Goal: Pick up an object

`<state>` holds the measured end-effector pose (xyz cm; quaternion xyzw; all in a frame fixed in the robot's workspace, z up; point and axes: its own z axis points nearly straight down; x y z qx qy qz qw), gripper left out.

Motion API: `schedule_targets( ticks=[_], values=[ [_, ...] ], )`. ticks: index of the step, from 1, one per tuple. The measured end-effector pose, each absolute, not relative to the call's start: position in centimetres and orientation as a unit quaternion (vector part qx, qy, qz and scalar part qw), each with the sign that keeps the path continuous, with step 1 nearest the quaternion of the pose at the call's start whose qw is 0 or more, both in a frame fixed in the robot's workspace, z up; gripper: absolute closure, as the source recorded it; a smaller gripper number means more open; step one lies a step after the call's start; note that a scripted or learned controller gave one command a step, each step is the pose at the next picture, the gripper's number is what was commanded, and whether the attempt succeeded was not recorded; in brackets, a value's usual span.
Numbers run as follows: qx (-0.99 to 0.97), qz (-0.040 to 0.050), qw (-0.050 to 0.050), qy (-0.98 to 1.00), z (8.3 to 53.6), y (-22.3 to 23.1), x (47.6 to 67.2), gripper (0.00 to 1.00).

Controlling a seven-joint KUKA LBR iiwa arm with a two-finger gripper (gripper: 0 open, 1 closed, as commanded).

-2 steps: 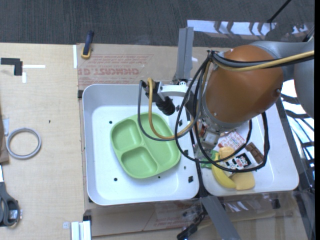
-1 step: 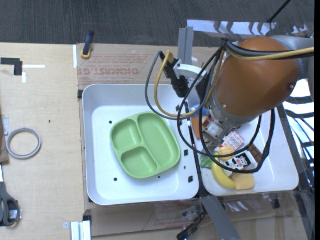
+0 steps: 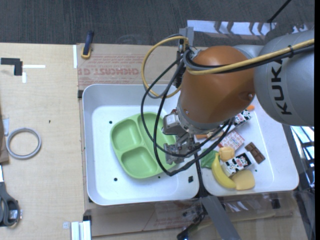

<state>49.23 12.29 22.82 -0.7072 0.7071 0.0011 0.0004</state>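
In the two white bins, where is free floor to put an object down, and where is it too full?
Left bin: bare floor along its left wall and far-left corner, beside the green divided tray; also a strip near the front wall. Right bin: crowded at the front, where the banana, toy cow and chocolate piece lie close.

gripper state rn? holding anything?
Gripper: low over the right edge of the green divided plate in the left bin. Open or shut cannot be told from this view, and nothing is visibly held.
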Motion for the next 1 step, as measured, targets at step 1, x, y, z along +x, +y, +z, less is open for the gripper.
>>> schedule_targets(
  ticks=[1],
  values=[
    [-0.832, 0.0017, 0.001, 0.554, 19.55, 7.91, 51.4, 1.0]
  ],
)
